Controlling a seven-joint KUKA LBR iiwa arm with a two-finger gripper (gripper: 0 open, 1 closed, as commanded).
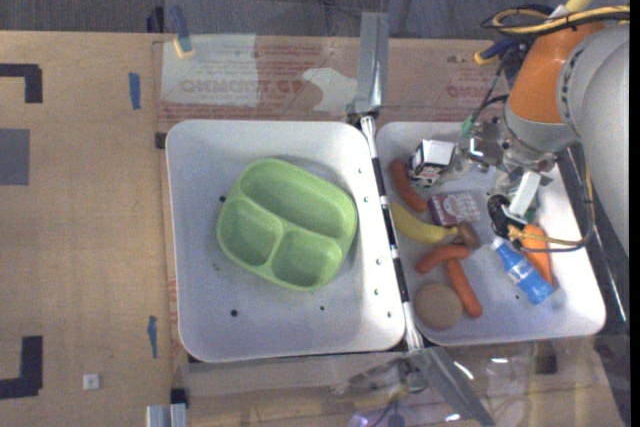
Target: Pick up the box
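Note:
A small dark red box with a pale label lies flat in the middle of the right bin. A smaller white carton with black print sits at the bin's far left part. My gripper hangs under the orange-banded wrist over the far side of this bin, just right of the white carton and up-right of the red box. Nothing shows between its fingers.
Around the red box lie a banana, three red sausages, a round brown item, a carrot and a blue bottle. The left bin holds a green divided plate.

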